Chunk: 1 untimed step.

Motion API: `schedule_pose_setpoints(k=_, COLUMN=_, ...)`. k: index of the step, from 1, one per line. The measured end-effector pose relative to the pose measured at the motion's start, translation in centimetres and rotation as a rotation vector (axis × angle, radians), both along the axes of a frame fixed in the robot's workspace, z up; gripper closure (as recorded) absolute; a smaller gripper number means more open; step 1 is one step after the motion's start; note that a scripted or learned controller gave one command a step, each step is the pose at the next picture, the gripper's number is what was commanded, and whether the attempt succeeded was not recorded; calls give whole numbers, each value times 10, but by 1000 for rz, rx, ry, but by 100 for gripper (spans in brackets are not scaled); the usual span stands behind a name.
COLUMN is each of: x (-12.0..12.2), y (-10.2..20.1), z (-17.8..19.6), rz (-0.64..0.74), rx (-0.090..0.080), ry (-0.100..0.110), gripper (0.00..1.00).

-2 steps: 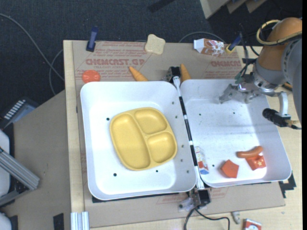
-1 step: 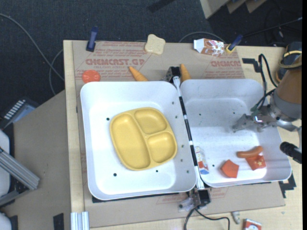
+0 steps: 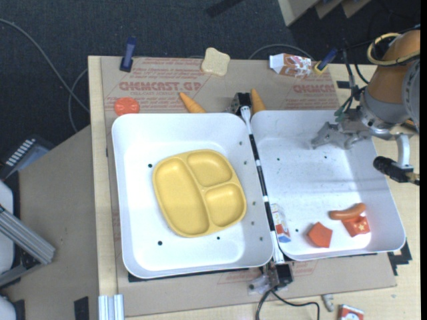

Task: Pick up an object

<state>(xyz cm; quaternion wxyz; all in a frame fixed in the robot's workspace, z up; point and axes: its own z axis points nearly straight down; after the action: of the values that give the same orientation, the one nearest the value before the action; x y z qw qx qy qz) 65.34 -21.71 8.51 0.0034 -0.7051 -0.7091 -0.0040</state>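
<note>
In the right bin point(image 3: 373, 172), near its front right corner, lie a red sausage point(image 3: 347, 212), a red patterned block point(image 3: 358, 226) and an orange cube point(image 3: 320, 235). A small printed packet point(image 3: 279, 223) rests on the bin's left edge. My gripper point(image 3: 337, 136) hangs over the far right part of this bin, well behind those objects. Its grey fingers point(image 3: 322, 139) are spread open with nothing between them. The left bin point(image 3: 133, 152) holds a yellow divided plate point(image 3: 199, 192).
On the cardboard behind the bins lie a bread slice point(image 3: 215, 61), a carrot point(image 3: 191, 103), an orange piece point(image 3: 257, 101), a red disc point(image 3: 126, 105), a blue clip point(image 3: 127, 54) and a small carton point(image 3: 291, 64). The arm's wrist point(image 3: 390, 85) stands at the right.
</note>
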Motion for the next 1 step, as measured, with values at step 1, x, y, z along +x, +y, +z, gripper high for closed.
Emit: schedule_pose_setpoints(k=1, x=0, y=-3, z=11, rz=0, rx=-9, ry=-3, gripper=100)
